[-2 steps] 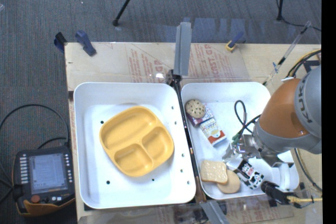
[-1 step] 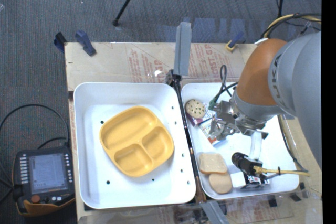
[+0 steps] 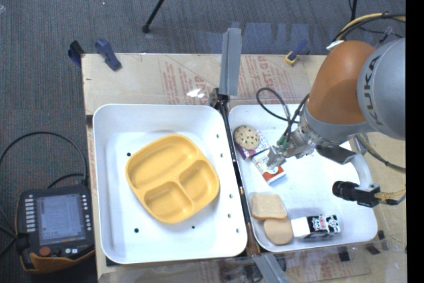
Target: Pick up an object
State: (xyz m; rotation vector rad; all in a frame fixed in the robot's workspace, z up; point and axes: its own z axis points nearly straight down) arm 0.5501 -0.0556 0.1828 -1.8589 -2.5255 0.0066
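Note:
My gripper [image 3: 277, 157] hangs low in the right bin [image 3: 317, 190], near its left side. It sits directly over a small red and white packet [image 3: 273, 175], touching or almost touching its top. A chocolate-chip cookie [image 3: 247, 136] lies just to the left, on a purple-edged wrapper [image 3: 254, 150]. Near the front of the bin lie a slice of toast [image 3: 268, 206], a round tan piece [image 3: 279, 230] and a small black-and-white cow-print carton [image 3: 318, 225]. The grey and orange arm [image 3: 344, 93] covers the bin's far right corner.
The left bin [image 3: 107, 162] holds a yellow divided plate [image 3: 172, 177]. A grey upright post [image 3: 230, 63] stands between the bins at the back. A black cable plug [image 3: 354, 191] juts out over the right bin's right side. A teach pendant [image 3: 56, 219] lies on the floor at left.

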